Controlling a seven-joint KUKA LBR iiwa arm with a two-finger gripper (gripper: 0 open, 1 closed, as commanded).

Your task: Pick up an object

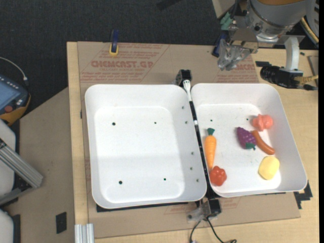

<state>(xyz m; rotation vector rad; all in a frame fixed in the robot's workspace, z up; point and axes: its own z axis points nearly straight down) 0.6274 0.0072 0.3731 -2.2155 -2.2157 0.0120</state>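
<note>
The right bin (283, 110) holds several toy foods. An orange carrot (210, 146) lies near its left wall, with a red pepper (218, 175) just below it. A purple grape bunch (246, 137) sits mid-bin beside a brown sausage (264, 142). A pink piece (262, 122) rests above them and a yellow lemon (269, 167) lies toward the front right. My gripper (231, 59) hangs high above the bench, beyond the right bin's far edge, with nothing visible between its fingers.
The left bin (101, 135) stands beside the right one, both on a brown cardboard sheet (152, 59). A blue and yellow clamp (114, 43) grips the cardboard's far edge. A black clip (183, 77) sits at the bins' far junction.
</note>
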